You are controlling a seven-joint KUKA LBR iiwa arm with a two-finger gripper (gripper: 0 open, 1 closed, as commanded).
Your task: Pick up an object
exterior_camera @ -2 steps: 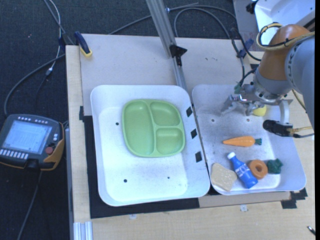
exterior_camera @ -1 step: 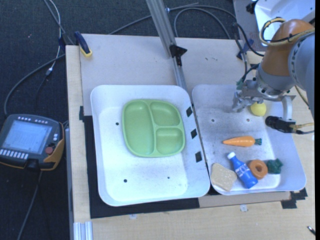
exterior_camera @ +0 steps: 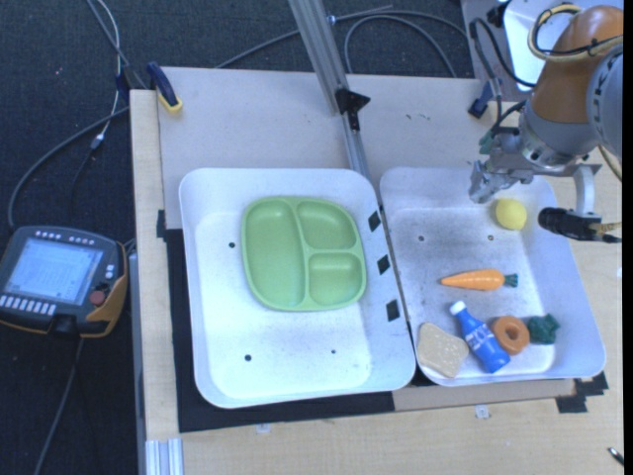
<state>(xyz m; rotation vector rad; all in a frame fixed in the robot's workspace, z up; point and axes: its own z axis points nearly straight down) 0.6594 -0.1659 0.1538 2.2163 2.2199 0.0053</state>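
Observation:
The right bin (exterior_camera: 425, 231) holds a yellow lemon (exterior_camera: 510, 214) near its far right side. A carrot (exterior_camera: 477, 280) lies in the middle. Along the near edge sit a slice of bread (exterior_camera: 441, 349), a blue bottle with a white cap (exterior_camera: 479, 336), a brown doughnut (exterior_camera: 511, 333) and a small green piece of broccoli (exterior_camera: 542, 329). My gripper (exterior_camera: 487, 185) hangs over the far part of the right bin, just left of and above the lemon, with nothing seen between its fingers.
The left bin (exterior_camera: 213, 354) holds a green divided plate (exterior_camera: 304, 252). A metal post (exterior_camera: 326, 47) rises at a slant between the bins from the back. A teach pendant (exterior_camera: 59, 280) lies on the floor at left. Cables cross the dark floor.

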